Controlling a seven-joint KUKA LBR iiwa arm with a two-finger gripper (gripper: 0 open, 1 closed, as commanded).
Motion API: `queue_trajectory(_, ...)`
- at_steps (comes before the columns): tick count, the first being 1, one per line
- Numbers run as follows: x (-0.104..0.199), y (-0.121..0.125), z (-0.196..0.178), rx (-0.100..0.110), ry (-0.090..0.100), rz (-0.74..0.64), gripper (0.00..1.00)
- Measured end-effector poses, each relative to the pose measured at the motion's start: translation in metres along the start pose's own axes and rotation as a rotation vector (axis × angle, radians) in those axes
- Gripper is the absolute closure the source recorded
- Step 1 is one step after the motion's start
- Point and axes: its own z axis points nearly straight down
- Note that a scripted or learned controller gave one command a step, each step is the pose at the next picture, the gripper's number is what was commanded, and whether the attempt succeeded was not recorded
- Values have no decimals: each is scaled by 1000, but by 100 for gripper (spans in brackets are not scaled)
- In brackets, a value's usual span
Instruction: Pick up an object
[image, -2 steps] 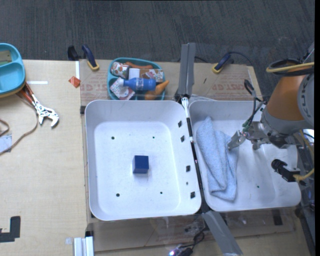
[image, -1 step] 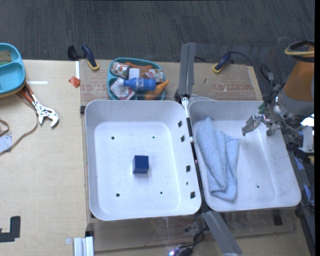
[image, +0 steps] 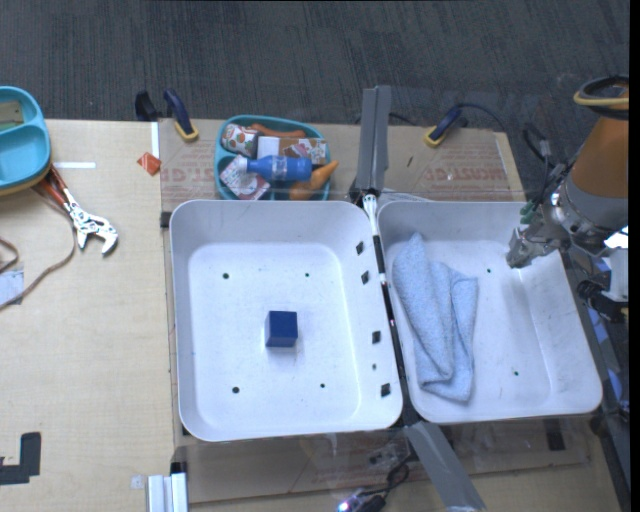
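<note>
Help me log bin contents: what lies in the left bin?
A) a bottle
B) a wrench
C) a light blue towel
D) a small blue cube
D: the blue cube sits alone on the left bin's floor, while the towel lies in the right bin.

One fixed camera looks down at a slant from above the bench (image: 80, 340), far enough to take in both white bins (image: 200, 420) side by side.
</note>
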Motion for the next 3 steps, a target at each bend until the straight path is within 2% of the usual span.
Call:
queue_trajectory(1,2,-6,-66,4,1,386,100)
queue_trajectory(2,56,-9,-3,10,0,727,100)
queue_trajectory(3,28,-13,-48,7,-1,1096,100)
